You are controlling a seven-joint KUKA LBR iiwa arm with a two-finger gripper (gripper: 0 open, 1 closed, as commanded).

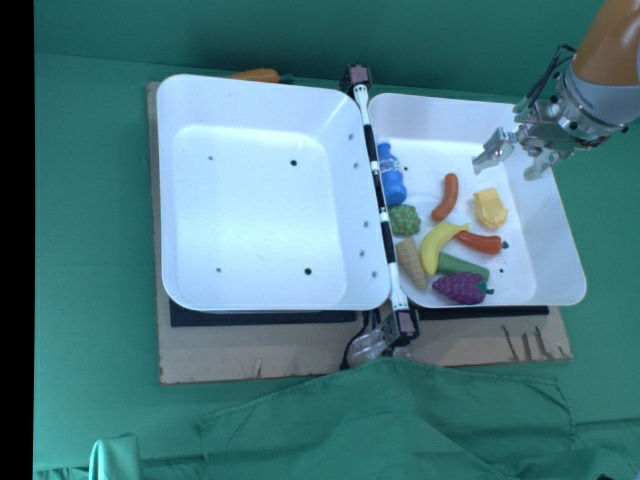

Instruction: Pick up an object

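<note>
My gripper (519, 154) hangs over the upper right part of the right bin (560, 268), fingers spread and nothing between them. The nearest candidate is the yellow block (489, 209), a chunky, ridged piece of plastic lying toward seven o'clock from me, close by and apart from its neighbours. The sausage (445, 197) lies toward eight o'clock, a smooth orange-red cylinder with its long axis running from one o'clock down to seven. Further off at seven o'clock the cluster tightens: a red chilli (481, 241), a curved glossy banana (438, 244), a green cucumber (464, 265) and knobbly purple grapes (460, 288) (these four sit touching or nearly so, awkward for a clean pinch). Along the divider lie a blue bottle (392, 177), a bumpy green broccoli (404, 219) and a pale corn cob (411, 263). My guess: the yellow block is the easiest take, a short drop down and left. The left bin (200, 108) is of no concern to me.
</note>
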